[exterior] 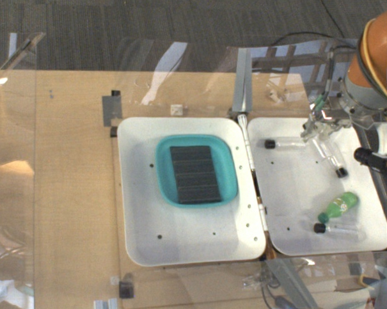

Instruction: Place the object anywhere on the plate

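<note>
The pincer (320, 121) is seen over the upper right part of the right bin (293, 239), at the end of the grey arm with its orange band (375, 43) entering from the right. Whether it is open or closed cannot be told, since the metal parts there are small and blurred against the white floor; nothing can be made out as gripped.

Just below and around it, clear tubes with black caps are scattered: one lies flat near the bin's upper left (284, 143), another slants down towards the right wall (329, 156). Further down, a green bottle (338, 206) lies tilted near the lower right corner, and a third clear tube (335, 227) rests just beneath it, close to or touching it. Any of these may be the object meant; which one is not settled by the task wording.

In the left bin (140, 242), well apart from all of these, a teal plate (165, 184) is set near the centre, with a dark ribbed rectangle (194, 175) lying on it. Both bins sit on the tan worktop (60, 188).

The task is judged to be at its start: nothing from the right bin is on the plate, so the grasp, the carry across the divider and the release are all left to be done.
</note>
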Robot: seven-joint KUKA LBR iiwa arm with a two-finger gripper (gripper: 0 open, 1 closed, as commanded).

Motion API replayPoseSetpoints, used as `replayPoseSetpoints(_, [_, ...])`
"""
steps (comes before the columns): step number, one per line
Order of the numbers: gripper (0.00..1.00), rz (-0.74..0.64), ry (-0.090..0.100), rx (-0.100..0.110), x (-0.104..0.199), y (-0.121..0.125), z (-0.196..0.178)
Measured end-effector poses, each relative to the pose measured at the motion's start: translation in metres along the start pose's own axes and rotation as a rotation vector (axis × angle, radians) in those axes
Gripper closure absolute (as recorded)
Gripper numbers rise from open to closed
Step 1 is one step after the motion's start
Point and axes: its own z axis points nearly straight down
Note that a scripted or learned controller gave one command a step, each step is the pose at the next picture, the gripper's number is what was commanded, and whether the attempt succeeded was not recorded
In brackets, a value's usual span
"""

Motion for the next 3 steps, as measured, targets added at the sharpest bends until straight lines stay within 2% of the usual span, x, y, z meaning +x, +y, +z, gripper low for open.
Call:
replayPoseSetpoints(1, [0.00,0.000,0.000,0.000,0.000,0.000,0.000])
replayPoseSetpoints(2, [0.00,0.431,0.000,0.000,-0.008,-0.014,-0.094])
replayPoseSetpoints(3, [0.00,0.401,0.000,0.003,-0.041,-0.020,-0.100])
